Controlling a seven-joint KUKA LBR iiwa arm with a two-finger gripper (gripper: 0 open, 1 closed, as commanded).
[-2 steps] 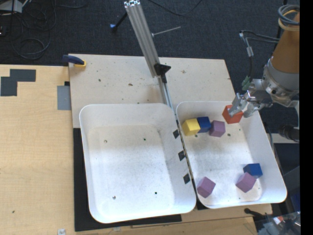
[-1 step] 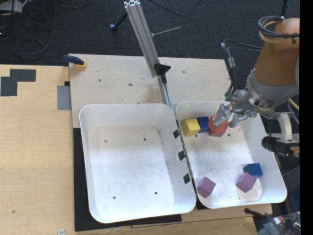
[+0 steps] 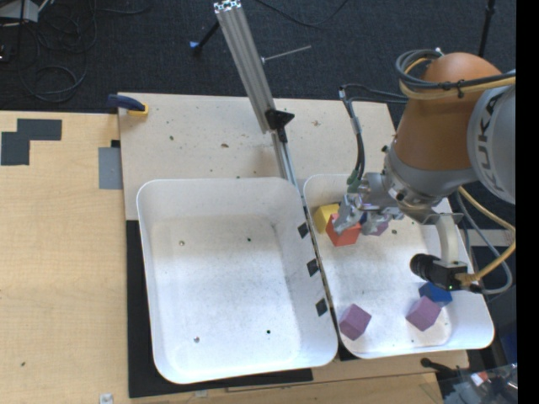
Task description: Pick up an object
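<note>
Two purple cubes (image 3: 354,321) near front | gripper (image 3: 347,222) — grip unclear — crowding red block (image 3: 344,234), yellow block (image 3: 325,217)

Even overhead light, soft shadows

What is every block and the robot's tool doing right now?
Tool: low in the right bin, at the red block.
Red block: lying under the tool, beside the yellow one.
Yellow block: lying near the bin's left wall.
Left purple block: lying loose, apart from the others.
Right purple block: lying by the blue block.
Blue block: lying, partly hidden.
</note>
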